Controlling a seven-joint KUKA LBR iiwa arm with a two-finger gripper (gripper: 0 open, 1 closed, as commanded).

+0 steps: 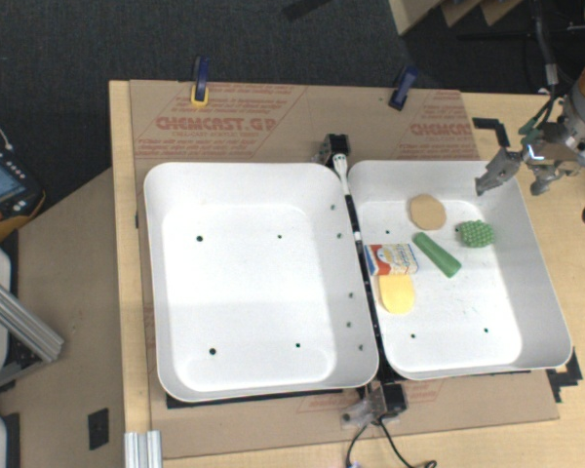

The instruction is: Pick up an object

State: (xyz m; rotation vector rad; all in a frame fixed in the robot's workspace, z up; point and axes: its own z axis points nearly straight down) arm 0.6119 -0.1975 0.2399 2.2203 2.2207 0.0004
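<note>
The right bin (526, 310) holds several small objects. A tan round disc (428, 212) lies near its far side, with a bumpy green ball (475, 233) to the right of it. A green stick (437, 254) lies slantwise at the middle. Next to the divider sit a red, white and blue packet (393, 258) and a yellow block (398, 293). My gripper (519, 175) hovers over the bin's far right corner, open, with nothing between its fingers. It is up and to the right of the green ball, apart from every object.
The left bin (175, 291) sits beside the right one on a cardboard sheet (273, 115) held by a yellow clamp (201, 84) and a blue clamp (403, 88). A black bracket (335, 150) stands at the far end of the divider between the bins.
</note>
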